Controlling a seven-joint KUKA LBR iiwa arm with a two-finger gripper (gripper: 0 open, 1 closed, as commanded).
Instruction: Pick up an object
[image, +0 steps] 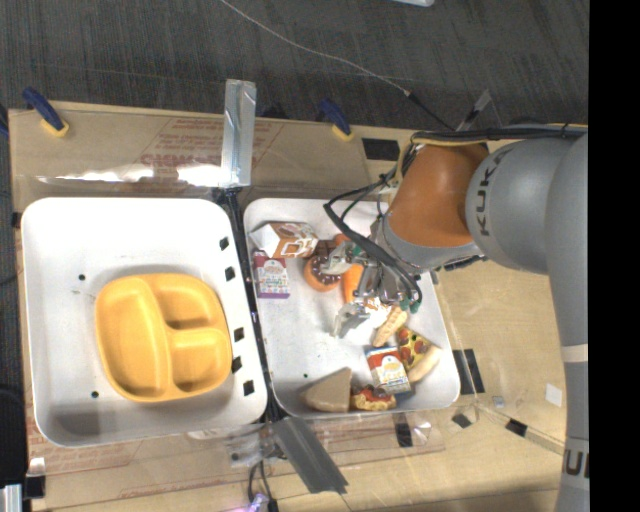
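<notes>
My gripper (352, 318) hangs low over the right bin (300, 350), under the orange wrist band, just left of a bread-like toy (389, 324). Its metal tip sits above bare bin floor and nothing is visibly held between the fingers. Around it lie toy foods: an orange piece (354, 279), a chocolate donut (323, 267), a small pink carton (272, 276), a wrapped snack (291, 241), a red-labelled carton (388, 369), a pizza slice (419, 352) and a tan wedge (328, 390). The arm hides part of the bin's far right side.
The left bin (60, 230) holds a yellow divided tray (163, 335). Black cables (350, 205) loop over the right bin's back edge. A taped divider (250, 310) runs between the bins. Bare floor lies in the right bin's middle left.
</notes>
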